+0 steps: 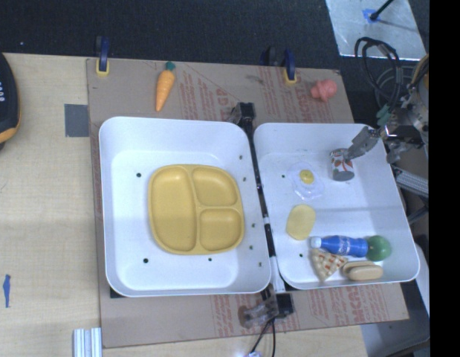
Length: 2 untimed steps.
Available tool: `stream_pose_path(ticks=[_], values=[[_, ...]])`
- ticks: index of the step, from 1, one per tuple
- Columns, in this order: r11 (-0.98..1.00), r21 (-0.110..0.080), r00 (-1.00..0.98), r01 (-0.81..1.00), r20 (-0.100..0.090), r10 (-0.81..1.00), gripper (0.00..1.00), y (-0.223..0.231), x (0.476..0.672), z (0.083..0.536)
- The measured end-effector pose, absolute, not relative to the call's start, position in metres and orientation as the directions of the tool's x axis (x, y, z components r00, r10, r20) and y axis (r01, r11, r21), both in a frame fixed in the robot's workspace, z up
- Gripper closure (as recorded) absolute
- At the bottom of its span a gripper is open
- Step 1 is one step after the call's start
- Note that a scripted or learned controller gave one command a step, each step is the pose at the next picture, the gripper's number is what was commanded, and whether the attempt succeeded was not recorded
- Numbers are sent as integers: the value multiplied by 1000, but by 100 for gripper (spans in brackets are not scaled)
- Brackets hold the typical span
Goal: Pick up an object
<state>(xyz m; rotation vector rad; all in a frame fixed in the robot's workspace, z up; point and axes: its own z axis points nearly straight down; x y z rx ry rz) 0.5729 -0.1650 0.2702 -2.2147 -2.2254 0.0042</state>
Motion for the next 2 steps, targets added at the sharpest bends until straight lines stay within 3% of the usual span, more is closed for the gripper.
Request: stream_pose_path(ticks=[1, 2], values=[[10, -15, -10, 1000, 4, 1000, 0, -112, 557, 172], [5, -12, -5, 1000, 2, 1000, 0, -98, 533, 86]])
